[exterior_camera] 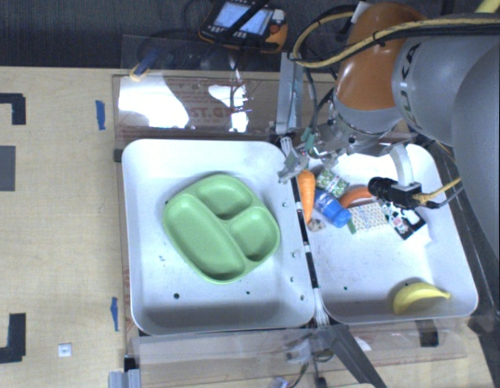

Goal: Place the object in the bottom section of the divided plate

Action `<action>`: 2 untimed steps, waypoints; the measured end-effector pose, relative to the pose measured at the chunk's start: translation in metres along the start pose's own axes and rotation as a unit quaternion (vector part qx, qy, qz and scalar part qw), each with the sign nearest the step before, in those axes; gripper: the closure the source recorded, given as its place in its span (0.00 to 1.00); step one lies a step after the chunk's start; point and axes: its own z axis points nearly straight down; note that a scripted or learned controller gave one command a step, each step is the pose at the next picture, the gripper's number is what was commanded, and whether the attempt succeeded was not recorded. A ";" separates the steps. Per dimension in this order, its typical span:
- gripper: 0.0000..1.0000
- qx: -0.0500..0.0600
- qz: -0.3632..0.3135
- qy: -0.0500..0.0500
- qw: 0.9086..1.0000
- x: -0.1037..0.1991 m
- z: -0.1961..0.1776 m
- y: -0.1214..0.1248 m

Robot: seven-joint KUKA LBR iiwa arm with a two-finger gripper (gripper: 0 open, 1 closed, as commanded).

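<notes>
Two shallow white bins are set side by side on the bench. The left bin (pixel 153 297) is occupied by the green divided plate (pixel 205 237), laid flat near its middle and turned at a slant; one large section is seen on the plate's left and lower side, two smaller ones at its top and right. The arm is brought in from the right, its orange band (pixel 375 47) seen above the right bin (pixel 371 281). The gripper (pixel 296 162) is placed low at the upper end of the divider between the bins. Whether it is apart or closed cannot be told from this angle. The carrot (pixel 306 194) is found directly below the gripper, in the right bin, lying hard against the divider wall with its thick end up; contact with the gripper cannot be judged. Just right of the carrot a small cluster is noted: a blue item (pixel 334 212), a printed green-and-white packet (pixel 332 184), a red-orange item (pixel 359 194) and a speckled tan packet (pixel 369 215). A yellow banana (pixel 419 296) is seen well apart from these, near the right bin's lower right corner.
</notes>
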 end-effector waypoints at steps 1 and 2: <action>1.00 -0.001 -0.001 -0.001 1.000 0.000 -0.008 0.001; 1.00 -0.002 -0.069 -0.001 0.998 0.059 0.002 0.031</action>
